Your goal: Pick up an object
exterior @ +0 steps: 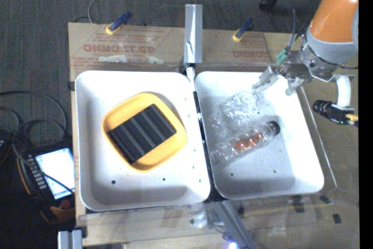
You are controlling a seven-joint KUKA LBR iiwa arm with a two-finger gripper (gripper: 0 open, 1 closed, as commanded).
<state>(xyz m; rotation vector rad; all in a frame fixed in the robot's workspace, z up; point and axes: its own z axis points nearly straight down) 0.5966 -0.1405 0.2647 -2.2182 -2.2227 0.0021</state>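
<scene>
Up at the right of the frame, the arm (335,20) comes in over the far right corner of the right bin (303,175), its orange band topping a grey wrist. The gripper (278,82) hangs just above the bin's upper rim, its two pale fingers (263,80) spread apart with a gap between them and nothing pinched there.

Below and left of the fingertips, inside the right bin, lies a crumpled clear plastic piece (238,108) that catches the light. Just beneath it, nearer the middle of the bin, a clear bottle (247,141) rests on its side, slanting from lower left to upper right; it has a dark cap at its upper right end and something reddish inside. The crumpled plastic and the bottle lie close together, and whether they touch is hard to tell.

The left bin (93,183) holds a yellow tray-like object (145,130) with a black ribbed insert, turned at a slant and sitting about in the bin's centre. A grey metal strip (193,32) stands upright behind the seam between the two bins, on a cardboard sheet (125,44) held by two blue-and-yellow clamps (118,23).
</scene>
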